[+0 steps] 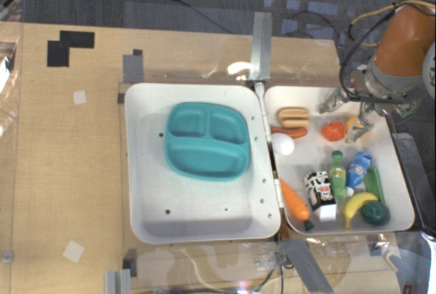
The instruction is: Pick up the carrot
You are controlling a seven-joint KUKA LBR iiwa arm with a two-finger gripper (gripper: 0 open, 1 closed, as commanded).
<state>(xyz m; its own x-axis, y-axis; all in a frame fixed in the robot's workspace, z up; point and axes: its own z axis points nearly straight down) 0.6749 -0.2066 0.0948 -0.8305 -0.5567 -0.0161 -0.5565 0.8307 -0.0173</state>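
— Where does the carrot (294, 199) lie?
— At the near left edge of the right bin (402, 180), pressed along the bin's left wall. It is a short orange cone, the thick end toward the middle of the wall, the tip pointing to the near corner, where a dark green stub caps it. A black-and-white carton (318, 188) stands just beside it.

— And the arm?
— The jaws (347, 112) hang over the far right part of that bin, well apart from the carrot. Two grey fingers are spread, one by a red item (333, 131), one by a small orange-yellow piece (354, 125); nothing sits between them.

— What else is in frame?
— A hot dog (293, 116), a white egg (282, 144), a green bottle (338, 175), a banana (357, 205). The left bin (143, 170) on the table (61, 170) carries a teal tray (208, 140).
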